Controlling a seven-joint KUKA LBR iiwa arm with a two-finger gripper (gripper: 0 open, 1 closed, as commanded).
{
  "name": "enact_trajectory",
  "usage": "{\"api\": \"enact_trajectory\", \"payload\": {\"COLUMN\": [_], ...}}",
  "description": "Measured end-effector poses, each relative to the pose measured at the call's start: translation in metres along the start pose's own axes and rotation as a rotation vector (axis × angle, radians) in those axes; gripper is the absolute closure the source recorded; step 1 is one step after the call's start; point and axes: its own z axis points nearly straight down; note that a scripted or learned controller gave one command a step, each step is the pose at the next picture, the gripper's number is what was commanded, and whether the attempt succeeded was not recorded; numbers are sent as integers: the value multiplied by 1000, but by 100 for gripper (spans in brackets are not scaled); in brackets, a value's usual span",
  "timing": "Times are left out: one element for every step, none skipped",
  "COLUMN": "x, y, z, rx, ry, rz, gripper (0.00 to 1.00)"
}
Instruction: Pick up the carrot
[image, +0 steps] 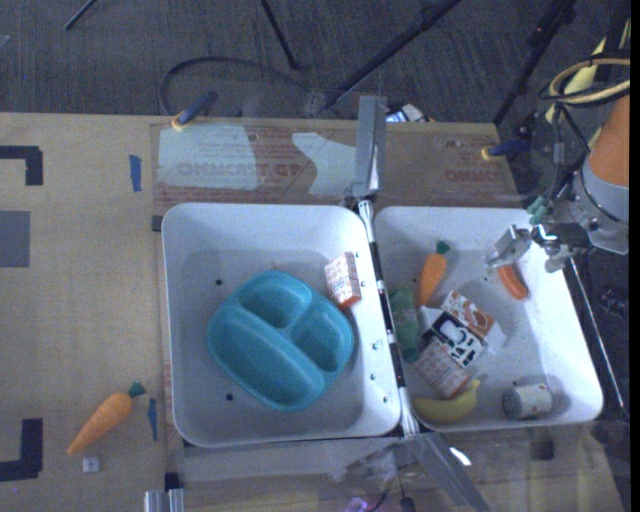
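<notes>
A carrot (431, 275) with a green top lies in the right bin (570, 340), near its left wall, pointing down toward the packets. My gripper (525, 258) hangs over the bin's upper right part, well right of that carrot. Its fingers stand open with nothing between them. A small orange-red piece (514, 282) lies on the bin floor just below the left finger (499, 254). A second carrot (100, 420) rests outside the bins on the wooden bench at the lower left.
The right bin also holds a printed carton (462, 330), a green packet (404, 318), a banana (447, 405) and a grey can (527, 400). The left bin (190, 250) holds a blue divided plate (282, 338) and a small red box (343, 279).
</notes>
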Motion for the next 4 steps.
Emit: {"api": "enact_trajectory", "payload": {"x": [43, 39, 39, 79], "y": [54, 89, 90, 63], "z": [70, 165, 153, 60], "rx": [1, -5, -10, -2], "ry": [0, -2, -2, 0], "rz": [54, -44, -43, -52], "gripper": [0, 0, 100, 100]}}
